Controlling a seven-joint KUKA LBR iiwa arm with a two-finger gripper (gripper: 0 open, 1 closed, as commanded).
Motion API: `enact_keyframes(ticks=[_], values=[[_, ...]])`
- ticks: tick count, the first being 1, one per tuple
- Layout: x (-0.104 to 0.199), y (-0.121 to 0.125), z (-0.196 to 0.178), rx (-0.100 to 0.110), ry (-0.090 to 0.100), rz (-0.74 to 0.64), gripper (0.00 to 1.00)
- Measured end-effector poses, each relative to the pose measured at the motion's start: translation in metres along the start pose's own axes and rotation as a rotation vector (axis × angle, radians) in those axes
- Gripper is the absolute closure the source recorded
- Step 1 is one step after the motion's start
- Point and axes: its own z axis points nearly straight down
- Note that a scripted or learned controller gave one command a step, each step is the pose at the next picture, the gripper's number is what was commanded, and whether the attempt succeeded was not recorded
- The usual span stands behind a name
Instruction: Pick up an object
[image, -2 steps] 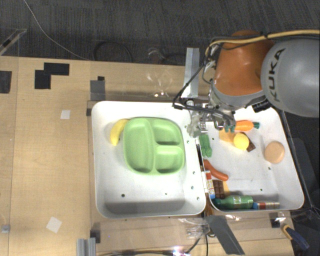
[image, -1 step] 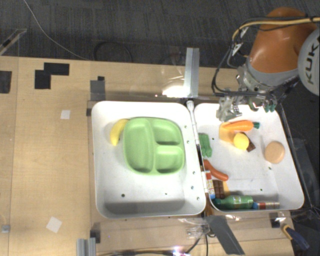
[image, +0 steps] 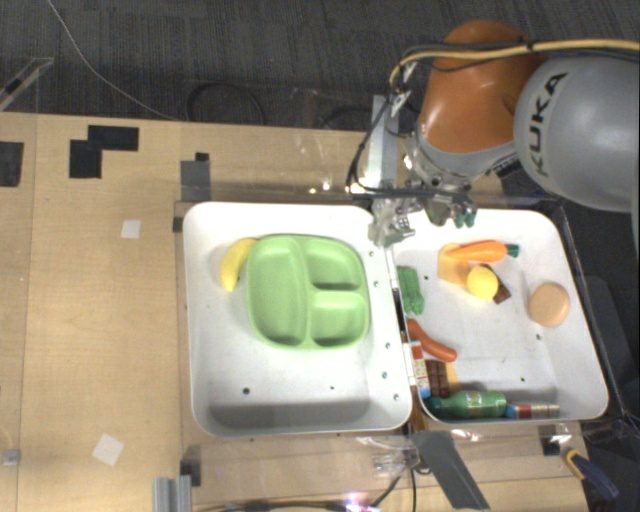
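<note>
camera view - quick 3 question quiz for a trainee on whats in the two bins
1. True or false: the banana lies in the same bin as the green divided tray.
2. Which sits nearest the carrot? A) lemon B) green bottle C) banana
3. Fill in: the round tan object is in the ____ bin.

Key
1. True; both are in the left bin.
2. A
3. Right; it lies near the right bin edge.
</note>
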Motion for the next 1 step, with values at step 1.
enact_keyframes(ticks=[1], values=[[-0.0022,-0.0026,-0.0134,0.003,-0.011,0.002,1.00]])
